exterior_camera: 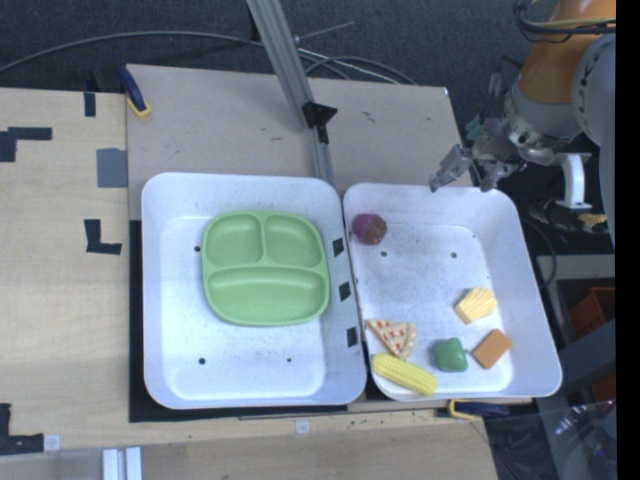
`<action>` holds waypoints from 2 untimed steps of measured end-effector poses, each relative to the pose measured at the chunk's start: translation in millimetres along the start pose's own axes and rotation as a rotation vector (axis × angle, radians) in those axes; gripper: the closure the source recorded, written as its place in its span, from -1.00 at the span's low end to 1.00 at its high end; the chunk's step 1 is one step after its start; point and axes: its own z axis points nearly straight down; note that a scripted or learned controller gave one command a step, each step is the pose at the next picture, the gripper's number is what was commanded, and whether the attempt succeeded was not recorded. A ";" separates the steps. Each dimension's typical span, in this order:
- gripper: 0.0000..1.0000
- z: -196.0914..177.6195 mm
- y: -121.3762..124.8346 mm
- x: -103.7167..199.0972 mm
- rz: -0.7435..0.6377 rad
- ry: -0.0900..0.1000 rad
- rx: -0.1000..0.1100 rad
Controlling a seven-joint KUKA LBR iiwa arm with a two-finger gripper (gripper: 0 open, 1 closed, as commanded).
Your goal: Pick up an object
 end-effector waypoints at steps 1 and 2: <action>-1.00 0.0 -0.1 -0.1 0.000 0.000 0.000; -1.00 59.8 -7.2 7.5 0.000 0.001 0.006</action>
